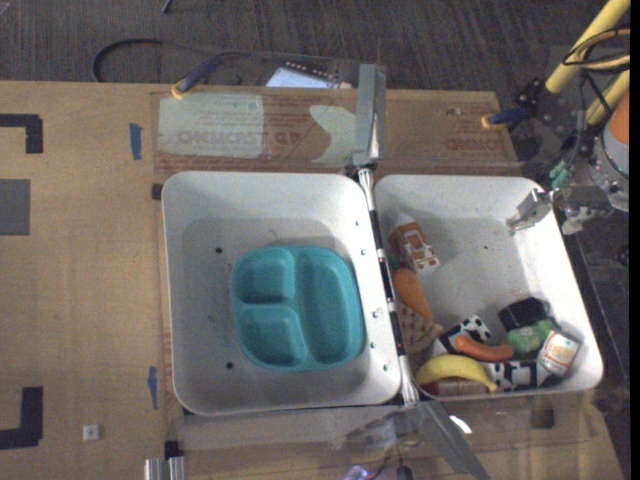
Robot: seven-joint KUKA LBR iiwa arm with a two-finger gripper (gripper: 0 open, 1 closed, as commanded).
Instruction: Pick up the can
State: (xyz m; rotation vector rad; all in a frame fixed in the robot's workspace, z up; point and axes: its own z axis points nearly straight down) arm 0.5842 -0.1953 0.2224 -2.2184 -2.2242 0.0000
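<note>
A teal divided plate [297,306] lay in the left bin [190,208], left of the central divider [385,288] where the two bins met. Just right of that divider, in the right bin [470,208], sat a small brown-and-white box [415,247], with a carrot [411,292] below it. Further right of the divider, a banana [455,371] and a black block [522,314] lay along the near wall. The can [558,352] rested tilted in the near right corner, far from the divider. The gripper [535,211] hung over the right bin's far right edge, well apart from the can; whether its jaws were spread or closed could not be told.
</note>
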